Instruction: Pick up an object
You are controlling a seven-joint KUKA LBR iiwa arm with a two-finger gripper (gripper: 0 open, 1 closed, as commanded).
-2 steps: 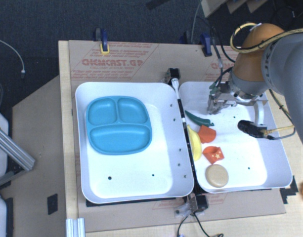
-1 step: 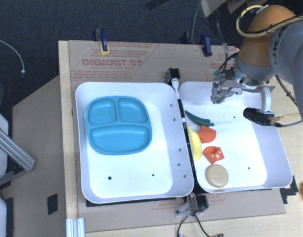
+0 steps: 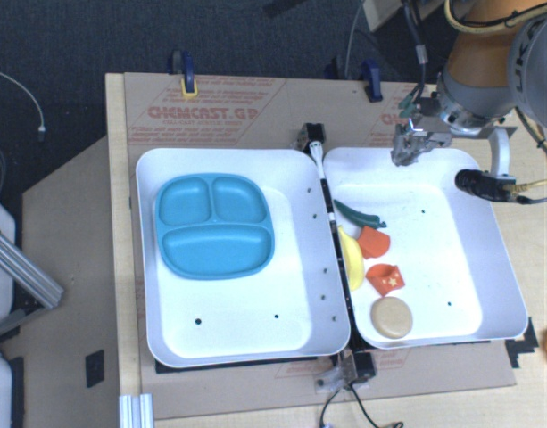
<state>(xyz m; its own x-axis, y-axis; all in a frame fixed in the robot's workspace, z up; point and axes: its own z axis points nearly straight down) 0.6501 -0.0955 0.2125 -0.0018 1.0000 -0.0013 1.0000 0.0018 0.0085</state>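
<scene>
White plastic of the right bin [image 3: 469, 266] carries the objects at its left wall: a yellow banana [image 3: 352, 259], red pieces and a tan disc [image 3: 392, 317]. The tool [image 3: 407, 152] is seen empty at upper right; its opening cannot be told. A centred descent is advised.

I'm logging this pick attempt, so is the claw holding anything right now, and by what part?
Nothing is held. The claw hangs over the far edge of the right bin, apart from the toy food there.
</scene>
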